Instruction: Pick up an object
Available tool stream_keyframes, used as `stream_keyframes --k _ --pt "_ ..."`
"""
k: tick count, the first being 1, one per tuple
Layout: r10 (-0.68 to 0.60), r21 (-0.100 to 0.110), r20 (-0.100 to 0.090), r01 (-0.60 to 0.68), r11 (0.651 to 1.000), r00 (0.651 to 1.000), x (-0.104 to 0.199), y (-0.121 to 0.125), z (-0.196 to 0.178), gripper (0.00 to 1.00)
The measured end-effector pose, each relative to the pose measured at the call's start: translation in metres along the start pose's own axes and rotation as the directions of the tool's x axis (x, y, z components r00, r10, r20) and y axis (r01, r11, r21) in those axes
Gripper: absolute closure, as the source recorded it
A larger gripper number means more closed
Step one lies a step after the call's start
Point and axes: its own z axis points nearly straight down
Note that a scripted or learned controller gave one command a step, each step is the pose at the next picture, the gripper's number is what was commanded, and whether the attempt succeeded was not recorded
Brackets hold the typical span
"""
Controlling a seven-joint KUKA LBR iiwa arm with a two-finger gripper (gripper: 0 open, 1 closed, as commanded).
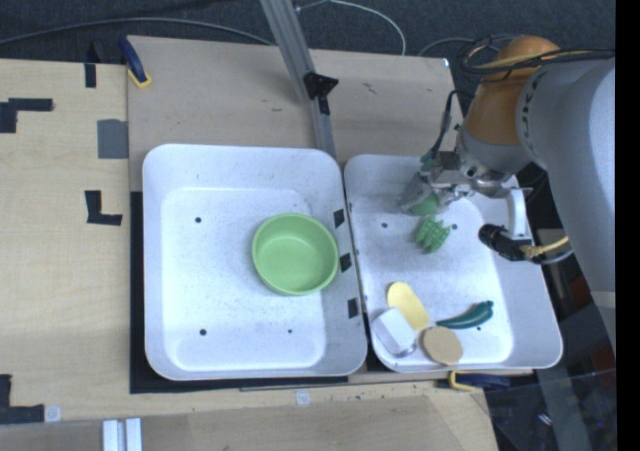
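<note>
Just below gripper (pixel 428 201) lies green toy (pixel 432 235).

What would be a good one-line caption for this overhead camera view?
End effector poised over a small green toy in the right bin, while a green bowl sits in the left bin.

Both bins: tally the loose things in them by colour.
Green: 3 – bowl, small ridged toy, dark curved piece
Yellow: 1 – flat oval piece
Tan: 1 – round disc
White: 1 – small block
Total: 6
</note>
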Motion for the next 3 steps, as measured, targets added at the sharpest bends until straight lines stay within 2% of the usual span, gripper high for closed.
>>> stream_keyframes --k 1,3 --pt "0.001 -0.006 -0.001 -0.001 1.0 1.0 0.004 0.002 -0.043 1.0" --pt "0.002 -0.006 -0.001 -0.002 1.0 1.0 0.009 0.004 -0.129 1.0"
